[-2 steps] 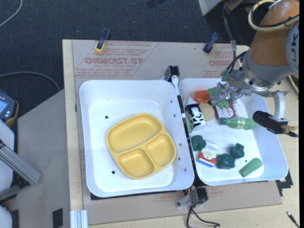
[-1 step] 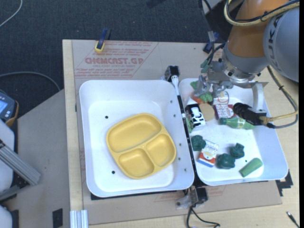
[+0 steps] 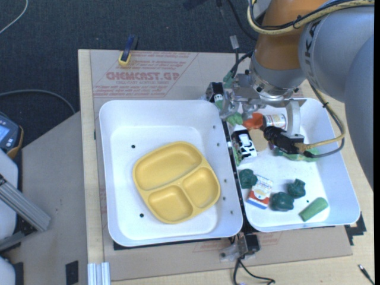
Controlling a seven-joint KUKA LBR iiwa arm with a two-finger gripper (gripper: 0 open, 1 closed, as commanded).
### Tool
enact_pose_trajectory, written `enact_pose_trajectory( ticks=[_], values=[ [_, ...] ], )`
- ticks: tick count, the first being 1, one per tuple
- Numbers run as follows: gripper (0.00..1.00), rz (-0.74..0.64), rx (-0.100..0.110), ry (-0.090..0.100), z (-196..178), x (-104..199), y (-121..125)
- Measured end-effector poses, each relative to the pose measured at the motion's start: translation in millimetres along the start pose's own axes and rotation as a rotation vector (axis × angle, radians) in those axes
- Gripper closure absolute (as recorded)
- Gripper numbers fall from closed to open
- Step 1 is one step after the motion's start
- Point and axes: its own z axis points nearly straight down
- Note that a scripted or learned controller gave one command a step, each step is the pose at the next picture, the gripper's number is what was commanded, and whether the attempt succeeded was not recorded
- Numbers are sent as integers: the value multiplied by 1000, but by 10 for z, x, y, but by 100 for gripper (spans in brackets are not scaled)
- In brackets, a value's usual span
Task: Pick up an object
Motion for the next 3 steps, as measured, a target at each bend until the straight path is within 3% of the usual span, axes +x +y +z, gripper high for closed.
enact_pose_trajectory(
  ticks=[2, 3],
  values=[
    [100, 7, 8, -1, 122, 81, -43],
    [100, 5, 0, -2, 90, 84, 158]
  ],
)
